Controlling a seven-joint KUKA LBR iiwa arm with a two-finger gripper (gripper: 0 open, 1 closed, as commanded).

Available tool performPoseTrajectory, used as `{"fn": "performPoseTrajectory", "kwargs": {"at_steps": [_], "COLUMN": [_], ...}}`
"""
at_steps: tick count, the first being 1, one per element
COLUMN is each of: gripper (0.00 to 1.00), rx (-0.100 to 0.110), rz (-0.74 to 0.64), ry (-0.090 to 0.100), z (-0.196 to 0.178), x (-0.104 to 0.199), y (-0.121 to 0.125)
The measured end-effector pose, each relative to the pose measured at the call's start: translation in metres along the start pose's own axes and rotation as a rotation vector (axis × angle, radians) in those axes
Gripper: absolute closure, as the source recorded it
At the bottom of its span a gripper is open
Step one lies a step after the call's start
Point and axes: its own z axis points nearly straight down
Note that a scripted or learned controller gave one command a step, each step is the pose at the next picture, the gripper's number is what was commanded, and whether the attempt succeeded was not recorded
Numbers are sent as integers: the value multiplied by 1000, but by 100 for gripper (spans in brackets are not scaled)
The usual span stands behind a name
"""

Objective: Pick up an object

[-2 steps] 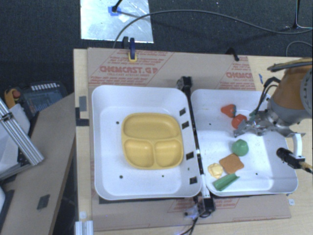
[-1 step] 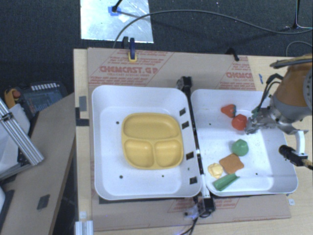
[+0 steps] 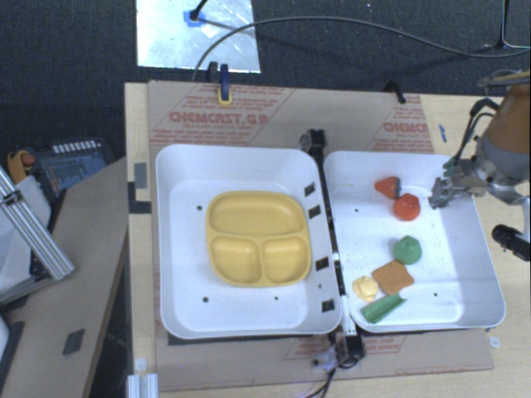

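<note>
The likeliest target is the round red piece in the right bin, lying just beside the gripper; a second red-orange piece sits close at its upper left; nothing is between the fingers, and whether they stand wide or narrow I cannot tell, so the pick looks not yet made; closing in, grasping and lifting all seem left to do. Farther down the bin lie a green rounded lump, a flat orange slab, a small yellow piece and a long green piece, all smooth like toy food; the left bin holds a glossy yellow divided tray.
</note>
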Motion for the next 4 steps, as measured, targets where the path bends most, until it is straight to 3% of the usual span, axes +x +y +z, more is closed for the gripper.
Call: {"fn": "performPoseTrajectory", "kwargs": {"at_steps": [3,4], "gripper": [100,100], "rx": [1,5], "rz": [-1,-5], "ry": [0,3], "z": [-142,-137], "x": [-1,47], "y": [7,19]}}
